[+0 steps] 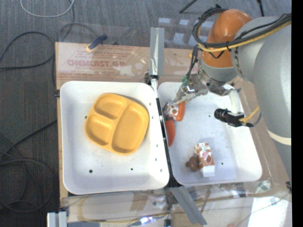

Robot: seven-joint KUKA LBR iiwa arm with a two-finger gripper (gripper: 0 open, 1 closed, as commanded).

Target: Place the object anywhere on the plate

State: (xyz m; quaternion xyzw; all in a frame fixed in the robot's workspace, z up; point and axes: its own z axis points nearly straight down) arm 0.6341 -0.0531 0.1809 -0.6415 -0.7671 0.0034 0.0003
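Observation:
A yellow plate (117, 123) with three compartments lies in the left bin (75, 174). In the right bin (236, 169), my gripper (180, 99) reaches down at the bin's left wall. Its tip is right above a small red and white object (174, 111). An orange carrot-shaped object (170, 132) lies just below that one, along the same wall. Whether the gripper touches either object I cannot tell.
A small white and brown carton (203, 155) with a brown lump (191, 163) beside it lies toward the front of the right bin. A black connector (226, 116) on a yellow cable hangs over the bin's right side. The divider (161, 126) between the bins runs beside the gripper.

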